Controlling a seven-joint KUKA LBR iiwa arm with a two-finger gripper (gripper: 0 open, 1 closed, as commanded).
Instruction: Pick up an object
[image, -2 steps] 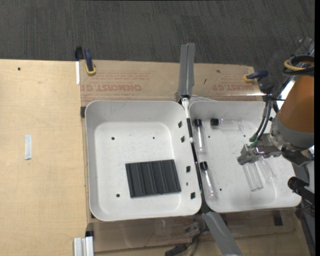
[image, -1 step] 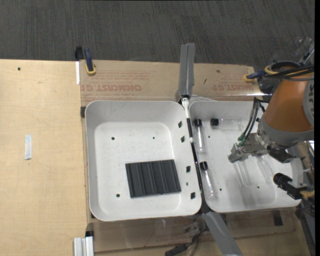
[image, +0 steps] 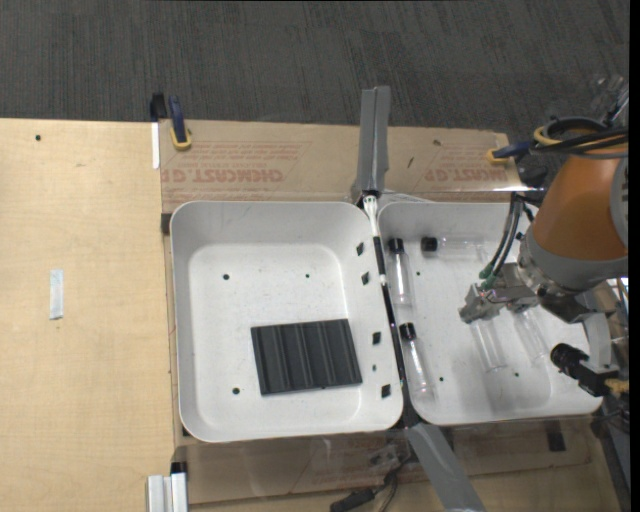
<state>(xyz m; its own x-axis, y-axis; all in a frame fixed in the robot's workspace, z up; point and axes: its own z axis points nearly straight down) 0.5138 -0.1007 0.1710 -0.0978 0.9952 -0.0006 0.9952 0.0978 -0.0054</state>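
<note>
A black ribbed rectangular pad (image: 305, 357) lies flat in the left bin (image: 200, 300), toward its front. My gripper (image: 482, 305) hangs over the middle of the right bin (image: 450, 400), reaching in from the right. Just in front of it a clear, glass-like cylinder (image: 492, 350) rests on the bin floor, with its upper end close to the gripper. I cannot make out whether it is between the gripper's parts. Two clear tubes (image: 400, 282) with black caps lie along the right bin's left wall.
A small black piece (image: 430, 243) sits near the right bin's back wall. A grey divider post (image: 374, 140) rises between the bins at the back. Cardboard (image: 250, 165) lies behind the bins, and bare wooden benchtop (image: 80, 300) stretches to the left.
</note>
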